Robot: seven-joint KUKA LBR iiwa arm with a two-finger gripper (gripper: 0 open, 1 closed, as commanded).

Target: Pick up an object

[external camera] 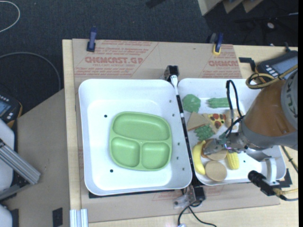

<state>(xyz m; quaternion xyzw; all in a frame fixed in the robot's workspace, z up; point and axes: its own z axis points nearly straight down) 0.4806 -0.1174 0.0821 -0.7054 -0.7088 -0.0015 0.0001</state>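
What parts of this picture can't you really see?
1. The gripper: its fingertips are blurry and small among the toy food, so open or shut is unclear.
2. The banana: partly covered by the gripper.
3. The right bin: its right side is hidden under the arm.
4. The pizza slice: its toppings are too small to name.

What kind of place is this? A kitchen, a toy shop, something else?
Probably a robotics lab. A robot arm reaches over two white bins clamped to a bench; one holds a green divided plate, the other toy food such as a banana. Cables trail about.
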